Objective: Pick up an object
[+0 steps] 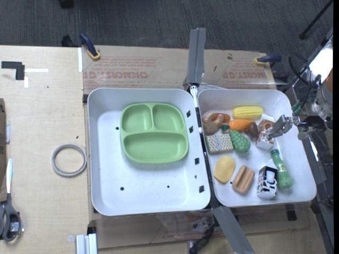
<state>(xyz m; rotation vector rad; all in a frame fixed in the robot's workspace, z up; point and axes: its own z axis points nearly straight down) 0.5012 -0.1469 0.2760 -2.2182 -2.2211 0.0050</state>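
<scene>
Pale wood tabletop (42,120), with a brown cardboard sheet (137,70) under two shallow white bins and dark grey carpet (159,9) beyond.

Landmark: one yellow plastic corn cob (248,111), lying in the right-hand white bin (304,194). Left of the corn, the second white bin (106,194), with one light green divided plate (154,132) in it. Far left of the corn, out on the wood, one grey tape ring (69,159).

Just right of the corn and a little nearer the camera, the grey end effector (278,127), low over a small white-and-red carton (265,135); open or closed, impossible to tell.

Nearer the camera than the corn and slightly right, one green plastic bottle (280,171), lying flat: long axis almost straight toward the camera, cap end toward the corn, base toward the bin's near rim.

Also around the corn, one of each: orange carrot (242,124), brown bread roll (213,121), tan hot-dog bun (243,179), black-and-white cow-print carton (268,182).
</scene>
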